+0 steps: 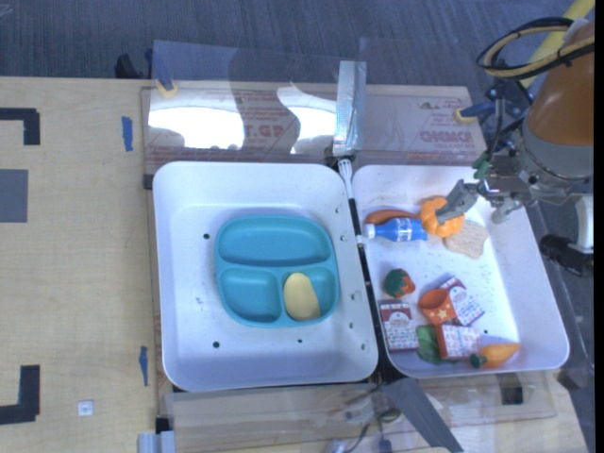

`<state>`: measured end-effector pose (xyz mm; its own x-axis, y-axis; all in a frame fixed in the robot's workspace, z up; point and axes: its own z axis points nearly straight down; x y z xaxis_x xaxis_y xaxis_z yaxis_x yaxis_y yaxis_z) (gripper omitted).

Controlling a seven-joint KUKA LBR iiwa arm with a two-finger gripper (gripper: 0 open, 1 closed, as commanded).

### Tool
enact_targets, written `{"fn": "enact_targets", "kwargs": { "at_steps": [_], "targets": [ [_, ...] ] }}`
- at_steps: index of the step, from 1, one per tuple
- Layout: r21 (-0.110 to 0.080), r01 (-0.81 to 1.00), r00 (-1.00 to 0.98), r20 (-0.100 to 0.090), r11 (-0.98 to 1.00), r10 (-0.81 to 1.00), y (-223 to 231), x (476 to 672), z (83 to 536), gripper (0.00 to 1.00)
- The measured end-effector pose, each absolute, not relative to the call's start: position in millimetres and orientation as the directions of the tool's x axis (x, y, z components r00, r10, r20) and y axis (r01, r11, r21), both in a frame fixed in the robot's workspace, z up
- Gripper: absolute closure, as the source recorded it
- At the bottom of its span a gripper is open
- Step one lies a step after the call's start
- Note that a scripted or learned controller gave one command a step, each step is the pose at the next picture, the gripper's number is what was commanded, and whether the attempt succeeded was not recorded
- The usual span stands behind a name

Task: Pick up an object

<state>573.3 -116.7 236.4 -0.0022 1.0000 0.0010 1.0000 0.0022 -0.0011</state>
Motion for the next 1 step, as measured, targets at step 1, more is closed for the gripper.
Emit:
{"fn": "enact_targets", "kwargs": {
  "at_steps": [1],
  "targets": [
    [-0.012, 1.000, -0.024, 0.002, 0.024, 1.000, -96.7, 624.3, 149.1, 0.00]
  ]
}}
